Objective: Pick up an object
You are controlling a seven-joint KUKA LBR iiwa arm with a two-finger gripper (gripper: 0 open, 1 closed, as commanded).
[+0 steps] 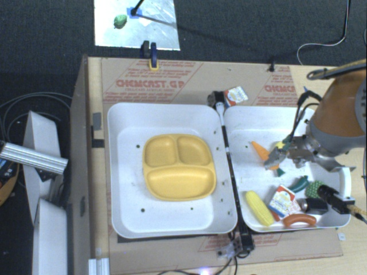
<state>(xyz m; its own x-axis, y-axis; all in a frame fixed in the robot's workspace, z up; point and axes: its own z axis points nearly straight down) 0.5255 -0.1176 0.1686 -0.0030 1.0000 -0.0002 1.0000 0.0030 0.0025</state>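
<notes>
Gripper [279, 153] — jaw state unclear — hangs beside carrot [260, 149], above corn [259, 207] and carton [282, 200].

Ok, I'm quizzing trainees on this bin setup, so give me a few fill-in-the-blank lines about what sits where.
1. The yellow divided plate lies in the ____ bin.
2. The plate has ____ compartments.
3. The corn cob lies in the ____ bin.
4. The end effector hovers beside a small carrot whose colour is ____.

Missing words: left; three; right; orange
</notes>
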